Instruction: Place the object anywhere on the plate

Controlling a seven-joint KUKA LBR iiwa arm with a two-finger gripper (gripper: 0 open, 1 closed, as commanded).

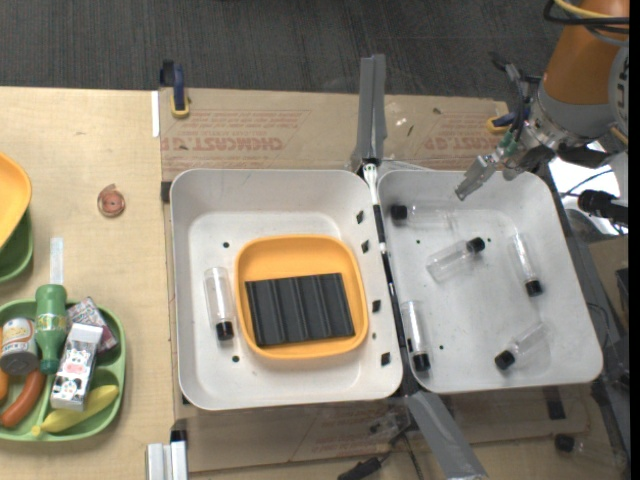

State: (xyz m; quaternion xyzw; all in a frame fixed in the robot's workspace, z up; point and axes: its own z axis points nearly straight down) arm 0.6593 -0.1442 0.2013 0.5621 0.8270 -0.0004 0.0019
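An orange plate [300, 255] sits in the middle of the left bin [200, 208]. A black ridged slab [299, 307] lies flat on the plate and covers most of its base. A clear vial with a black cap [217, 300] lies in the left bin just left of the plate. My gripper [474, 182] hangs over the far edge of the right bin [560, 358], well right of the plate and apart from the vials. I see nothing held in it.
Several clear black-capped vials lie scattered in the right bin, one [455, 257] near its middle and one [413, 336] along its left wall. A green tray of toy food [108, 403] stands at the bench's left. A metal divider [372, 108] rises between the bins at the back.
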